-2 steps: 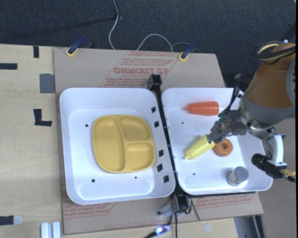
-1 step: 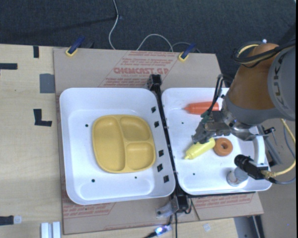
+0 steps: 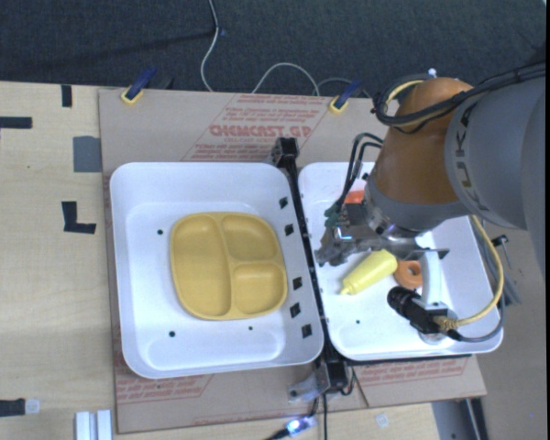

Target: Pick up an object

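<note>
Reaching in from the right, the arm holds its pincer [image 3: 335, 244] low in the right bin [image 3: 385, 337], just beside a yellow bottle [image 3: 368, 271] lying tilted on the bin floor; whether the pincer is open or closed cannot be told. Closing squarely across the bottle's body looks wisest. Farther left, a yellow divided plate [image 3: 227, 265] rests in the left bin [image 3: 137, 246].

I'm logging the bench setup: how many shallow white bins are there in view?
2. The left bin holds a yellow divided plate. The right bin, touching it along the middle, holds a yellow bottle and lies partly under the arm, which may hide more items.
</note>
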Robot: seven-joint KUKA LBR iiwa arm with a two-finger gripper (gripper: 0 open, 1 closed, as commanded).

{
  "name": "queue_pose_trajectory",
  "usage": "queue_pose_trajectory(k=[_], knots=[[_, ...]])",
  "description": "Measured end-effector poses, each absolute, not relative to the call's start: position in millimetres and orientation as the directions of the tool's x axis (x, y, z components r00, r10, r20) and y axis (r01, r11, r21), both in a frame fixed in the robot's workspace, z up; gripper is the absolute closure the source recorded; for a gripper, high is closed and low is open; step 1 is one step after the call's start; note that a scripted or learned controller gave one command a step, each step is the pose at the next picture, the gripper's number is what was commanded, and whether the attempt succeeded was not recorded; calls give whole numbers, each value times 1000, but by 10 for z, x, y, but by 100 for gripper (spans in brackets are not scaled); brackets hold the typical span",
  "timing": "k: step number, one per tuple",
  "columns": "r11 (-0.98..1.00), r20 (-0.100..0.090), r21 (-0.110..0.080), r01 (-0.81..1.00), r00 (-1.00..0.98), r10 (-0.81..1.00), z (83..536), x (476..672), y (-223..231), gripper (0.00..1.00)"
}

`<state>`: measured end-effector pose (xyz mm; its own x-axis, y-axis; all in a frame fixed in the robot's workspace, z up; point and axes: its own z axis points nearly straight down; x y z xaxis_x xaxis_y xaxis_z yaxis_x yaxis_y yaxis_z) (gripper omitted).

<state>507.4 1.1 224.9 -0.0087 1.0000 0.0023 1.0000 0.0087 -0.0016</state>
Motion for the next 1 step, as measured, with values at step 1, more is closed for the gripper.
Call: queue_pose_trajectory(k=[1], knots=[[9, 2, -3, 1000, -9, 1000, 2237, 5054, 614, 100]])
